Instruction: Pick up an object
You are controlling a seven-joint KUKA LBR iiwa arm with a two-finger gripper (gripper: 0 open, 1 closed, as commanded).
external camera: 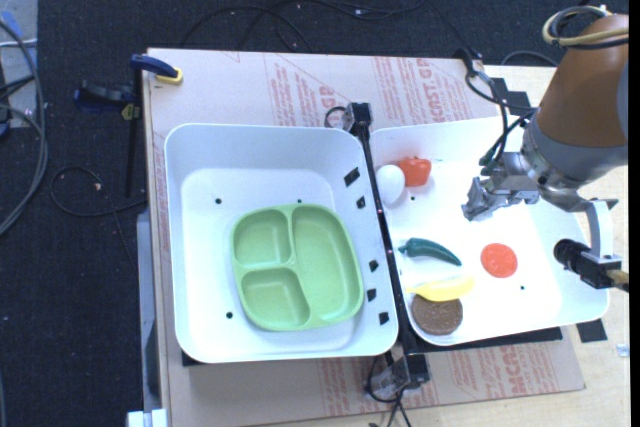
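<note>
Orange disc (499, 260) in right bin (540, 310), teal pepper (431, 251) near, hand (480, 205) above, grip state unclear

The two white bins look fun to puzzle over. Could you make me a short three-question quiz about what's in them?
1. True or false: the green divided tray lies in the right bin.
2. Which item lies closest to the white egg? A) the orange disc B) the red tomato-like toy C) the brown round piece
3. Fill the gap: the yellow banana-like piece rests against the ____ round piece.

Key:
1. False. It lies in the left bin.
2. B. The two sit side by side at the right bin's far left corner, while the gripper hangs above the bin's middle.
3. brown
</note>
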